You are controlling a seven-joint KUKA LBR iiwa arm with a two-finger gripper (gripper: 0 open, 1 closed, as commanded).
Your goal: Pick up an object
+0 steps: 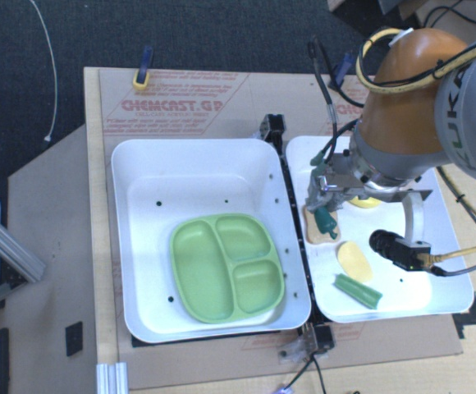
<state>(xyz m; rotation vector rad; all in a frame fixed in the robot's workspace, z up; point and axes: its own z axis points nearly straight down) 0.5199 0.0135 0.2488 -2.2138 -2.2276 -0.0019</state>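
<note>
your pincer (327, 212) is down low in the right bin (443, 298), hard against its near-left wall, and i can't tell from this slant whether it's apart or together, so don't count on a catch. there's a small teal piece (327, 221) right at its tip, and a tan slab (318, 228) just under and beside that; whether the teal piece is actually clamped, i can't say.

your other candidates sit a little toward the camera from the pincer: a pale yellow rounded piece (354, 261), then a green block (358, 290) just past it. a yellow bit (368, 203) peeks out behind the wrist.

they all look like light, stiff plastic toys. the yellow one looks smooth and rounded, likely to squirt out, so pinch across its narrow middle. the green block offers flat sides, a safer hold across its short width.

across the wall, the left bin (139, 171) carries a green divided plate (226, 266): broad and shallow, only its rim gives you a hold.
</note>
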